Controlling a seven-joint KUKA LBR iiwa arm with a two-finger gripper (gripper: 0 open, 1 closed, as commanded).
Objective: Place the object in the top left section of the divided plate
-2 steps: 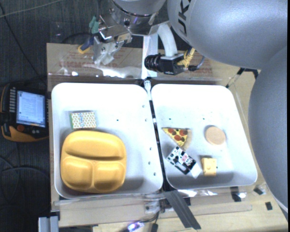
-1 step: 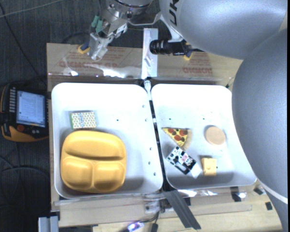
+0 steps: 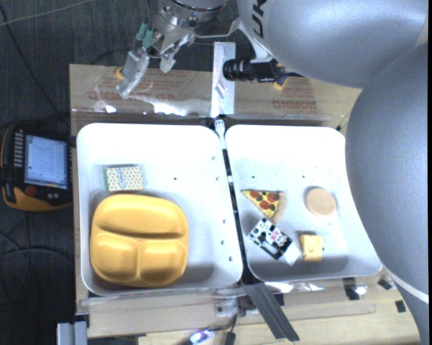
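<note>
Well apart, fingers (image 3: 149,62) hover above the yellow divided plate (image 3: 138,239).

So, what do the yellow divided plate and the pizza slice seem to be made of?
The divided plate looks like moulded plastic with a smooth, slightly glossy finish: its mustard colour is even, its edges are rounded, and soft highlights lie on the ridges between sections. The pizza slice seems a toy, probably plastic or rubber, with flat painted-looking red dots; it is too small to tell for sure.
</note>
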